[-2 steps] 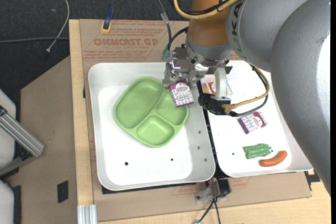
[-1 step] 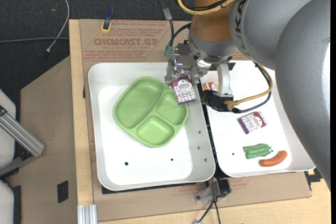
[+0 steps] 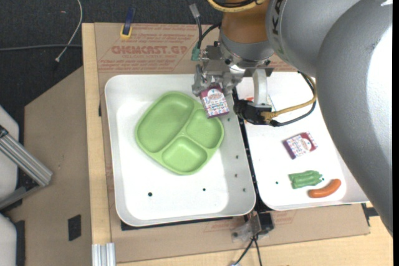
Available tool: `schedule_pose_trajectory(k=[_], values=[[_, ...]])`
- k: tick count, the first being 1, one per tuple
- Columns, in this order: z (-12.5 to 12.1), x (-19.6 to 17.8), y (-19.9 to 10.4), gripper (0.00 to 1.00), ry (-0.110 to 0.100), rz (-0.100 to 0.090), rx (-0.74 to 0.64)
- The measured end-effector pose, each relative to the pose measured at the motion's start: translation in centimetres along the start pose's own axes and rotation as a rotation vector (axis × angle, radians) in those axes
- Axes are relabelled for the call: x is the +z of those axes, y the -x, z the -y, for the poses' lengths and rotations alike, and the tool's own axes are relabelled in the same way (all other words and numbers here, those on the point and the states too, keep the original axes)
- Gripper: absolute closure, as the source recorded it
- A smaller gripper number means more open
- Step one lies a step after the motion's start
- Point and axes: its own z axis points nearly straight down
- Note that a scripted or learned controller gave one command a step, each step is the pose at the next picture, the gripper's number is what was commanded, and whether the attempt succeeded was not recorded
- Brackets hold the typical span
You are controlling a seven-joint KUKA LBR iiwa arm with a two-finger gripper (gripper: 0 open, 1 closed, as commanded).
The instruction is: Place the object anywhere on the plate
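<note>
The jaws [image 3: 212,88] grip a small pink-and-white printed packet [image 3: 214,103] hanging over the three o'clock rim of the lime-green divided plastic plate [image 3: 179,132], so releasing here risks it tipping off into the white bin [image 3: 124,152]

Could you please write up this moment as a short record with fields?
plate: green divided plate, lying in the left bin
gripper: gripper above the plate's upper right edge
held item: small packet with a pink label, between the gripper's fingers, hanging over the plate's rim
right bin: second packet, green pepper, orange carrot
task status: packet not yet set down on the plate
</note>
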Motion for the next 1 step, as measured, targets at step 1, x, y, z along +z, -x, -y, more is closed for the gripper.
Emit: schedule_pose_trajectory(k=[1], values=[[0.05, -0.05, 0.03, 0.00, -0.001, 0.000, 0.001]])
